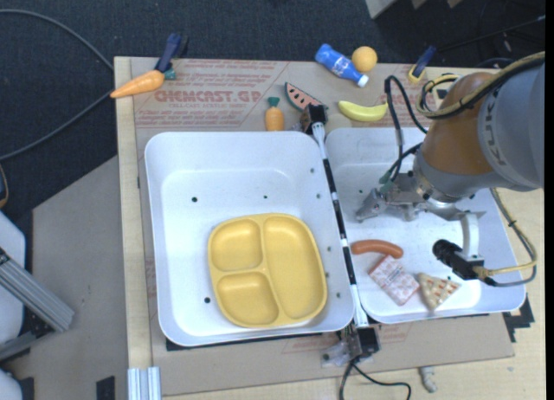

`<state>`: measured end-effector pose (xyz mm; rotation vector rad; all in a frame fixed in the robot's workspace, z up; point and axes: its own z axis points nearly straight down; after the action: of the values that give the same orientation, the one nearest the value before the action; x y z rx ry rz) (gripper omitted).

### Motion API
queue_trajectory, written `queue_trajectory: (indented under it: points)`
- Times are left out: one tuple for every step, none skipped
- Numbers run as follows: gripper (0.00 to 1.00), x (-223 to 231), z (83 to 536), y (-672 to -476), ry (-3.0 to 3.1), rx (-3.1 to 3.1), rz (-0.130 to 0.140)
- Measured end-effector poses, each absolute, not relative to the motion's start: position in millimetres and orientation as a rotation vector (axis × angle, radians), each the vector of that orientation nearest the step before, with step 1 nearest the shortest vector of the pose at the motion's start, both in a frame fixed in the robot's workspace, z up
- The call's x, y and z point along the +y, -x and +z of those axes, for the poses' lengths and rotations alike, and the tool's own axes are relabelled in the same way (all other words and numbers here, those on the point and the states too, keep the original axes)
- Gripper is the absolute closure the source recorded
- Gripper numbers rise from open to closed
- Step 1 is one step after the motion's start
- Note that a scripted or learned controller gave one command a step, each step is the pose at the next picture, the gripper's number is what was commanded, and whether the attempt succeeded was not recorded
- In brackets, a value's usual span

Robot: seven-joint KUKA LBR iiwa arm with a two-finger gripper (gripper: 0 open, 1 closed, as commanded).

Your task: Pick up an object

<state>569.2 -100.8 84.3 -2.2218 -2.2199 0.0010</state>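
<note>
In the right bin (511, 299) we see three small things lying along its near side: a sausage (376, 248) close to the divider between the bins, a pink-and-white speckled block (396, 281) just beside and below it, and a pizza slice (438, 290) to the right of the block, almost touching it. None of them is lifted; all rest on the bin floor.

The claw (379, 205) hangs over the middle of the same bin, above and slightly left of the sausage, apart from it. Its metal fingers (368, 210) point toward the divider, and nothing sits between them; whether they are spread or pressed together we cannot tell (the angle and the tangle of metal hide the gap). The grey arm (511, 130) with its orange band (459, 125) reaches in from the right, with black cables looping around the wrist.

The left bin (173, 164) holds a yellow divided plate (267, 268) with three compartments, set toward the near right corner.

Beyond the bins, on the bench (216, 91), we find a carrot (138, 85) at the far left corner, a smaller orange piece (274, 118), a watermelon slice (300, 95), a banana (362, 111), a blue bottle (339, 63) and an orange ball (364, 58).
</note>
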Motion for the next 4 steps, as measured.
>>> queue_trajectory:
  points:
    - [0.0, -103.9, 84.1, -508.9, 2.222, -2.219, 0.001]
    - [0.0, -194.2, 84.7, -516.9, 2.225, -2.221, 0.001]
    - [0.0, -161.5, 271.5, -518.6, 2.223, -2.225, -0.003]
    - [0.0, -123.2, 171.4, -530.4, 2.218, -2.22, 0.002]
